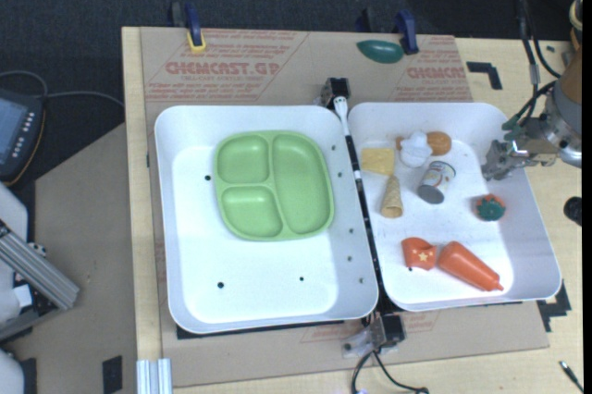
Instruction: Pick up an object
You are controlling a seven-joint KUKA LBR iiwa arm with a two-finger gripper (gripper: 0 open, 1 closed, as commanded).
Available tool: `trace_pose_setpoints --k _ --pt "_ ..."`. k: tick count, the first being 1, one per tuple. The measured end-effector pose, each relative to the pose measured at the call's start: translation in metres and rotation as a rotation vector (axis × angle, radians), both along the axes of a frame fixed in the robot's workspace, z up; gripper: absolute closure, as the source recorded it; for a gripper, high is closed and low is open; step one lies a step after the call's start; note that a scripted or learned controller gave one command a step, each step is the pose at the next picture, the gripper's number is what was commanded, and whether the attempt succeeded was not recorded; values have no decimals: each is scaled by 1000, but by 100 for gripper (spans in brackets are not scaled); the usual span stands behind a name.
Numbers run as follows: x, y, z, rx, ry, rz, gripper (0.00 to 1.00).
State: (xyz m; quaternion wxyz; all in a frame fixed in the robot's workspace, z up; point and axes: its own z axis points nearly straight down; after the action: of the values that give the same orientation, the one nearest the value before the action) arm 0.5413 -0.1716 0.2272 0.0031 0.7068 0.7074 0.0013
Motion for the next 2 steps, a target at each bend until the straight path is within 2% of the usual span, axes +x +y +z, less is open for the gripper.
trace_pose_setpoints --k 1,2 --pt "-12 56 -11 6 9 5 100" --pt "-21 87 7 4 5 3 100"
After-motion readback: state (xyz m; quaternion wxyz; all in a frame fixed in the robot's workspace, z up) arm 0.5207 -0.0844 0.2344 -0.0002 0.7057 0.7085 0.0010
